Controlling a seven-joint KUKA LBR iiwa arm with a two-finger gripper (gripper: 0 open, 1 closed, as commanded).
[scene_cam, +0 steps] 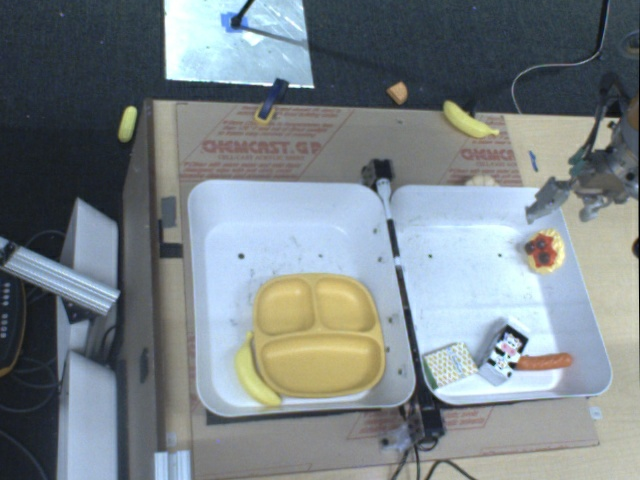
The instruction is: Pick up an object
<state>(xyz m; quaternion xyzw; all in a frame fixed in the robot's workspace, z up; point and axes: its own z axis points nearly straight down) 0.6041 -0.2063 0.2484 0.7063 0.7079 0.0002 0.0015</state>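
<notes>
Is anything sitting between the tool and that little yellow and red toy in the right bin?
Nothing visible does. The tool hangs at the right bin's far edge; bare white floor separates it from the small yellow-and-red toy.

Both bins (300, 203) were white. The divided plate (318, 333) was yellow, like the banana (254, 376) at its edge. Across from it I saw a yellow piece topped with red (545, 251), an orange-red sausage (544, 362), a black-and-white carton (505, 354) and a green-patterned packet (449, 364). My pincer (566, 194) was grey.
</notes>
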